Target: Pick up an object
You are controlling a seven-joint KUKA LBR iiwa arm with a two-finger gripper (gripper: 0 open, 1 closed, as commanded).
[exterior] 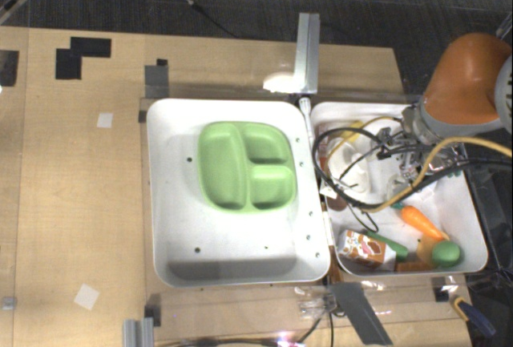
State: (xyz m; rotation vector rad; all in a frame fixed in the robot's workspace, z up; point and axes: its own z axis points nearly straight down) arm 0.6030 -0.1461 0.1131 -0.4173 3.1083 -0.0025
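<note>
Gripper (398, 151) is over the upper middle of the right bin (478, 235), hanging below the orange band of the arm (463, 89) that comes in from the right of the frame. A tangle of black and yellow cables (353, 177) loops across it, so I cannot tell whether its grip is spread or closed, and I see nothing held in it. Nearest clear candidate, by my reading, is the orange carrot (420, 222): it lies below the gripper and a little to the right, near it but apart, on the bin floor. Its long axis runs on a slant from upper left to lower right, so I'd want the grip set across that line, not along it. Just beyond its lower end sits a round green toy vegetable (446, 254), near the bin's lower right corner, and close enough to get in the way. A brown and white packet (367, 248) lies at the lower left of the same bin, further from the gripper. Over in the left bin (172, 201) the green divided plate (244, 165) sits well apart from the arm, so I'm leaving it.
</note>
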